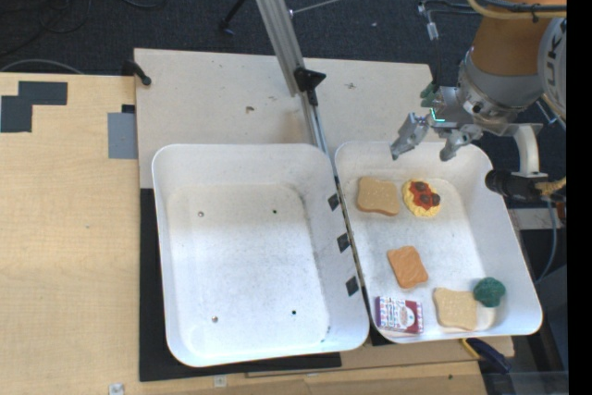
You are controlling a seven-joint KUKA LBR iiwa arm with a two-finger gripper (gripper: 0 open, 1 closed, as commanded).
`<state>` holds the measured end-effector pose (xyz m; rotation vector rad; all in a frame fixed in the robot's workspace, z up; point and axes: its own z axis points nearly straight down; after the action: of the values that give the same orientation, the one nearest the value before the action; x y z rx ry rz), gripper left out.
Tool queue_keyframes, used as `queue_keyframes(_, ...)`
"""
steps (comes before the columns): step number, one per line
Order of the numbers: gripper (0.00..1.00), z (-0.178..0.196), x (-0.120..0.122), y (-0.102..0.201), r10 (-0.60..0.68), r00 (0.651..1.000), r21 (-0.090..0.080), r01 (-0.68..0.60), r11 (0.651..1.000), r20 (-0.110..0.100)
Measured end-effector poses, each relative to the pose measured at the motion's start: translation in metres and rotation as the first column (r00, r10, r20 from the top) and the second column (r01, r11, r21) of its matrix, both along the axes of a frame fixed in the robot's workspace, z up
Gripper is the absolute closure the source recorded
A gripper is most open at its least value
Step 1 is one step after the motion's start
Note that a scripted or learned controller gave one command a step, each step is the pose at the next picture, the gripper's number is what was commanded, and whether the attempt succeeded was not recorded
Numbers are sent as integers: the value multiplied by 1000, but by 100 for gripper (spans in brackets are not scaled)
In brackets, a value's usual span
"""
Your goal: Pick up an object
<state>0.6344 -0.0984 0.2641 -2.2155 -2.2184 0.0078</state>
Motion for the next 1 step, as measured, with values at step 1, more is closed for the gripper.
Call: queue_keyframes(1,0,3,1,0,0,1000,0,0,1000,5)
